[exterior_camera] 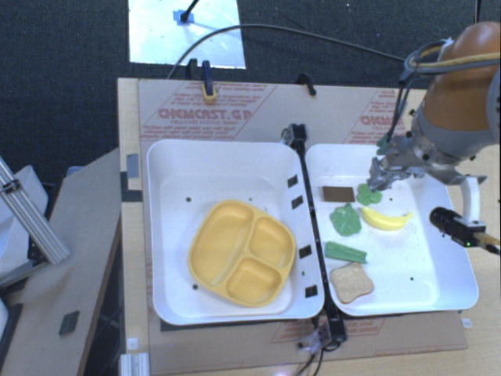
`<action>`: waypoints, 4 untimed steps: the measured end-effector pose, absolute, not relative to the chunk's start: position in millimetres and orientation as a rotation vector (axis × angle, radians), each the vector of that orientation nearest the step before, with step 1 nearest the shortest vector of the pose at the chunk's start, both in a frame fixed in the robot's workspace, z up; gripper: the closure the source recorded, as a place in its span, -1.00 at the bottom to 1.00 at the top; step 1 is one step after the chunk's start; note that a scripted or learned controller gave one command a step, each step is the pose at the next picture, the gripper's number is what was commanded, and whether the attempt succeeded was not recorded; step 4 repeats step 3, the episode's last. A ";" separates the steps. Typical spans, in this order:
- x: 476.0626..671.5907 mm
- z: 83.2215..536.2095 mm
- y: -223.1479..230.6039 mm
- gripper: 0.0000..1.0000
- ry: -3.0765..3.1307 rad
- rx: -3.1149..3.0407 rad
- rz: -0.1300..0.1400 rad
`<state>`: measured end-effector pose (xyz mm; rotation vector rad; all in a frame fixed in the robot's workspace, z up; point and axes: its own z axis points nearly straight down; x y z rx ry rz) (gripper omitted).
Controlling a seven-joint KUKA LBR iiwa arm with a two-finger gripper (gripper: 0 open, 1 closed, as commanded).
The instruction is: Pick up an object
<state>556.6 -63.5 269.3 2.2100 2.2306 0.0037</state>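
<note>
Now: the arm leans in from the right, low over the right bin (454, 288).
Gripper: the gripper (379, 180) hangs just above a small round green toy (369, 195). It looks to be touching the toy's top, or very nearly. I cannot tell if its tips are apart or together; they are too small and dark.
Holding: nothing shows between the tips, so I would not say it has anything.
Likely target: the round green toy, because the gripper points right down at it.
Close by: a brown square (337, 193) lies just left of the toy, and a yellow banana (386, 220) just below it. A leafy green piece (345, 220) sits beside the banana.
Farther off: a green bean (345, 251) and a slice of toast (351, 282) lie nearer the front wall.
Left bin: a yellow tray (241, 251) with three sections rests in the left bin (168, 210), tilted a bit.
Why crowded matters: the toys sit close together, so the gripper could bump the banana.
How far along: I think the pick is just starting.
</note>
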 end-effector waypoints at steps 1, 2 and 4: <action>576.5 265.6 -12.6 1.00 2.230 2.209 0.005; 592.2 256.1 46.0 1.00 2.231 2.210 0.005; 601.0 232.8 101.2 1.00 2.232 2.212 0.003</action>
